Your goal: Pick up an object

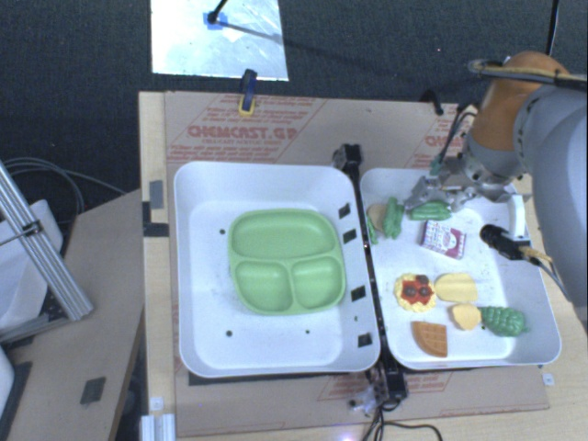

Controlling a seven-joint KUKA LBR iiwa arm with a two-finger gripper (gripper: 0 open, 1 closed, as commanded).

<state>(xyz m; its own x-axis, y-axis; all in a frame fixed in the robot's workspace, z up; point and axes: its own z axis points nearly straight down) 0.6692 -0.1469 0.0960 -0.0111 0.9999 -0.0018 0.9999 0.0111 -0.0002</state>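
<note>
While gripper [432, 194] hovers, grip state unclear | green pepper [429, 212] just beneath it

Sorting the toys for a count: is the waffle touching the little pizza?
Apart. The camera view shows a strip of white bin floor between the waffle and the pizza above it.

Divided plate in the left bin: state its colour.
Light green, seen plainly in the camera view: the divided plate in the left bin.

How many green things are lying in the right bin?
3: a green piece near the left wall, a green vegetable under the gripper, a bumpy green one near the front right corner. More may be hidden.
</note>
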